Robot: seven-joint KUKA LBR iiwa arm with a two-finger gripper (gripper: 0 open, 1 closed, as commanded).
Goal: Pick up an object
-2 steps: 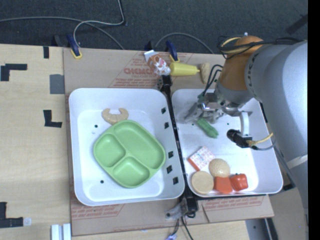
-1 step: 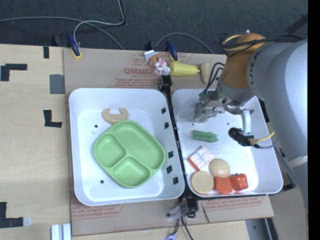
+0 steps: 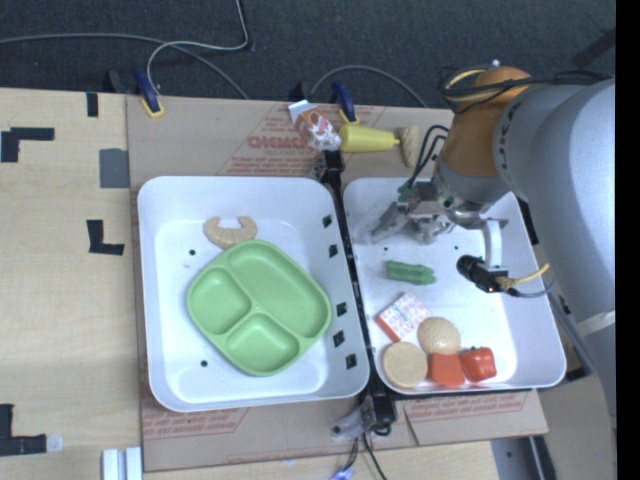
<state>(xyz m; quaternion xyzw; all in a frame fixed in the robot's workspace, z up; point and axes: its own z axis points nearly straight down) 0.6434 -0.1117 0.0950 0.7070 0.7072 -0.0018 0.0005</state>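
Arm (image 3: 560,178) nearest | gripper (image 3: 395,223) low in right bin (image 3: 545,368), fingers spread, holding nothing | bean (image 3: 411,272) at its 6 o'clock, untouched | pick not yet done

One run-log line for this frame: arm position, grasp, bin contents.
gripper over right bin far side | nothing seen held | green piece just below it | left bin: green divided plate, croissant

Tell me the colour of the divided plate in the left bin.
Light green; the divided plate shows plainly in the camera view.
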